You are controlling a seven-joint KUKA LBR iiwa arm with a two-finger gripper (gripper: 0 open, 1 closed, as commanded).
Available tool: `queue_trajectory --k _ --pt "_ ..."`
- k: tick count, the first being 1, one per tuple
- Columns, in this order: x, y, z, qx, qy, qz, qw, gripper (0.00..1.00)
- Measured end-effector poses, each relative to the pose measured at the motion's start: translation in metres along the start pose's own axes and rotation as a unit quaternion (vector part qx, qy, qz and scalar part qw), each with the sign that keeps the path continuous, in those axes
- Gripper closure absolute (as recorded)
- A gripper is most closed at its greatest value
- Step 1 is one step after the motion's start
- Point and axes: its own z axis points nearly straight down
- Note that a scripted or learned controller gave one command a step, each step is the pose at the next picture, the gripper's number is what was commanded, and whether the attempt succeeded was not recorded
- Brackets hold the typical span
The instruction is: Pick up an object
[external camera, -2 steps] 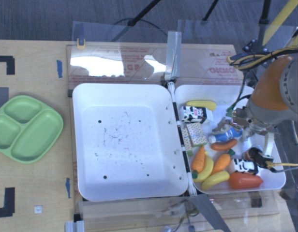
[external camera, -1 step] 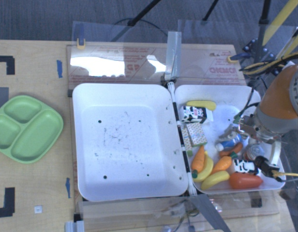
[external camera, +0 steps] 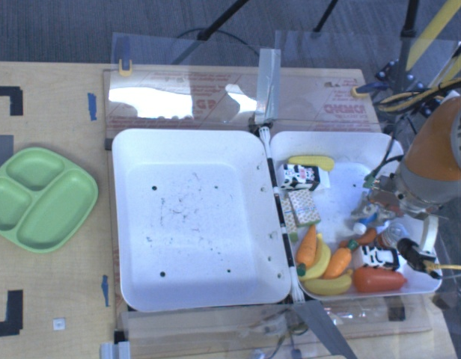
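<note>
Two shallow white bins are seen side by side on the wooden desk (external camera: 58, 96). The left bin (external camera: 141, 155) shows only dark specks and scuffs on its floor. The right bin (external camera: 343, 144) is crowded with toy food: a yellow banana (external camera: 311, 162) lies near its far wall, with a black-and-white carton (external camera: 300, 176) just below it and a patterned box (external camera: 301, 207) beside the divider. Nearer the front rim, two carrots (external camera: 308, 247) are laid against a second banana (external camera: 327, 284), and a red pepper (external camera: 379, 279) rests at the front right, touching a black-and-white cow-patterned item (external camera: 380, 257). The grey arm with its orange band (external camera: 438, 144) is lowered into the right side of this bin, and the tool (external camera: 376, 214) is placed among small objects there. Whether the tool is apart or together cannot be told. A green divided plate (external camera: 42, 197) is set on the desk, well apart to the left.
</note>
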Motion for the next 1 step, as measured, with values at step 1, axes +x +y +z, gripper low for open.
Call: queue_trajectory --k 1 --pt "0.0489 0.034 -0.1208 0.003 -0.001 -0.068 0.9977 1.0"
